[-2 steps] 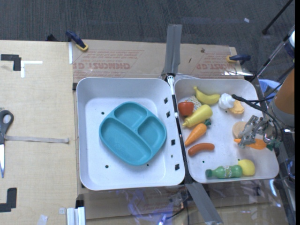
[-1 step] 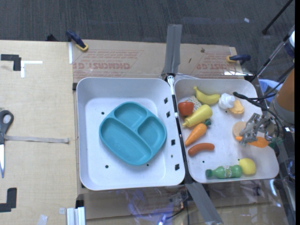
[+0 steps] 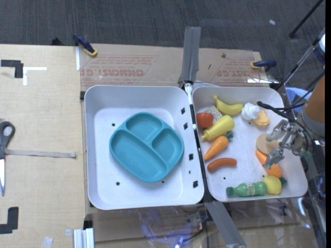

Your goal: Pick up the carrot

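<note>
The carrot (image 3: 216, 146) is orange with a small green top and lies at a slant in the left half of the right bin (image 3: 243, 180). It sits between a yellow corn-like toy (image 3: 218, 127) and a red sausage (image 3: 221, 164). My gripper (image 3: 272, 150) hangs near the bin's right wall, well to the right of the carrot. It is open, with its fingers spread on either side of a tan disc (image 3: 264, 143). Nothing is held between them.
The right bin also holds a banana (image 3: 228, 106), a red tomato (image 3: 204, 120), a white lump (image 3: 250, 111), an orange piece (image 3: 273, 169), a lemon (image 3: 273, 185) and a green bottle (image 3: 247, 189). The left bin (image 3: 98, 180) holds a blue divided plate (image 3: 147, 146).
</note>
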Robot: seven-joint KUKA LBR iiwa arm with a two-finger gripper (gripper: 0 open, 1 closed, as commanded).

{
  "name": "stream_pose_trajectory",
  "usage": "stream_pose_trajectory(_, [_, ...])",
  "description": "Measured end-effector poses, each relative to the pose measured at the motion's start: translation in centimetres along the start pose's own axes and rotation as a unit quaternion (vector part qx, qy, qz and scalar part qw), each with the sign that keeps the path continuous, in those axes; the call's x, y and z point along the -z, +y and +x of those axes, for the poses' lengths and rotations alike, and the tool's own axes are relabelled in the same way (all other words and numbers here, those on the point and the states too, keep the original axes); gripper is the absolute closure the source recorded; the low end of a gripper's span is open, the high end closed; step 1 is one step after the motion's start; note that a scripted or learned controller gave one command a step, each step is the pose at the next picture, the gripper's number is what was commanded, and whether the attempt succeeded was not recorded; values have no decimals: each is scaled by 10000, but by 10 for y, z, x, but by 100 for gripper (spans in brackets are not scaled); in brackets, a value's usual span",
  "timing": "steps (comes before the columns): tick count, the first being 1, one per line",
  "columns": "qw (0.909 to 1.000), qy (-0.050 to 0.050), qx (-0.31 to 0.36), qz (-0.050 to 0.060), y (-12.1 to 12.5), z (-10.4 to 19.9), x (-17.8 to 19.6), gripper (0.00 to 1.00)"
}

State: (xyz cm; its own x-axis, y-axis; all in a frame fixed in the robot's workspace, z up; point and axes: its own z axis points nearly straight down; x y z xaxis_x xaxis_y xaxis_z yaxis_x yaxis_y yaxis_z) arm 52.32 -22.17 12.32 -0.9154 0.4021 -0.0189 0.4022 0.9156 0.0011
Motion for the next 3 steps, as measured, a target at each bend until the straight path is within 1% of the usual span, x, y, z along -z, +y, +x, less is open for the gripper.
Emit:
stream_pose_trajectory(1, [9988,71,-476,2,24,3,-30,0])
stream_pose_trajectory(2, [9989,55,-463,-1,25,1,-20,100])
stream_pose_trajectory(3, [9906,72,-1364,14,66,24,33,100])
